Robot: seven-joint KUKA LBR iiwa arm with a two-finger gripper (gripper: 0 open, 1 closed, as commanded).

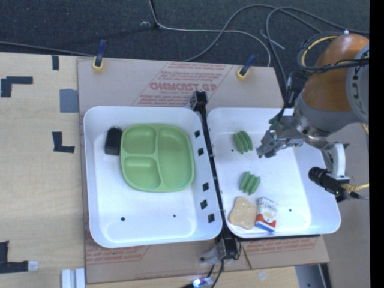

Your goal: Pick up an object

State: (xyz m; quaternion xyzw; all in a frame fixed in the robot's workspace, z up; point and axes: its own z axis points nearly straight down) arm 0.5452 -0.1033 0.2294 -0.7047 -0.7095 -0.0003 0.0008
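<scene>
The tool (268, 147) hovers in the right bin (312, 191), just right of the upper green piece (242, 141); I cannot tell its opening. Nothing is gripped. Best to centre over that piece, descend straight, and close across its narrow width.

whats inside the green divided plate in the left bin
Nothing: all three compartments of the green plate show bare. A black block sits just outside it, against its left rim. What lies under the plate is covered.
</scene>
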